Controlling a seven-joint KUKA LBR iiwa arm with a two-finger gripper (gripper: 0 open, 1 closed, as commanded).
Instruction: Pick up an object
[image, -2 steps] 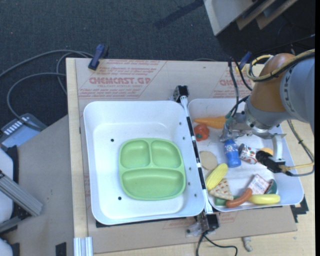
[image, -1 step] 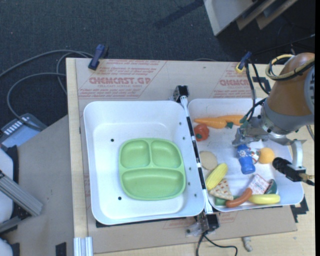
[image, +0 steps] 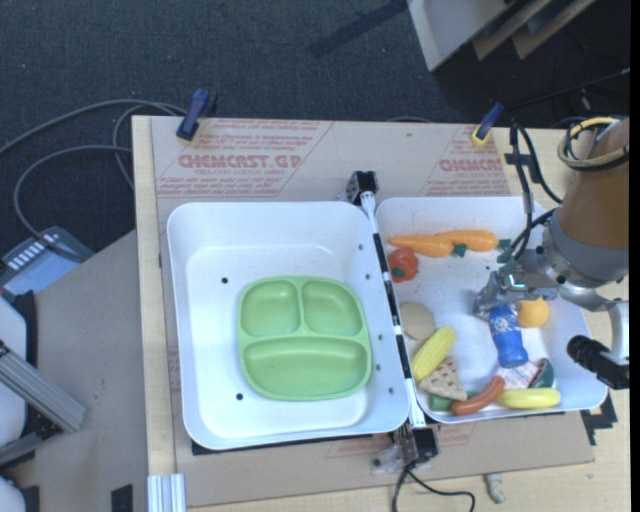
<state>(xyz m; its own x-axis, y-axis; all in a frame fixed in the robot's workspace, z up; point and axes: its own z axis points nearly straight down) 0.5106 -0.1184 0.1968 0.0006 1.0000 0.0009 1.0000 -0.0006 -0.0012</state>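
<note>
Presently, left bin (image: 200, 300) holds a green tray (image: 303, 338); right bin (image: 420, 215) holds toy food; gripper (image: 505, 285) fingers' state unclear; cardboard (image: 300, 160) beneath.

Looks like a robotics lab. Shows a brown board bench (image: 300, 150) printed with red lettering, held by blue spring clamps (image: 194, 113), two shallow white plastic bins (image: 200, 300) clipped together, loose grey cables (image: 60, 150) trailing over dark carpet (image: 250, 50), and plastic toy food for test pieces.
</note>
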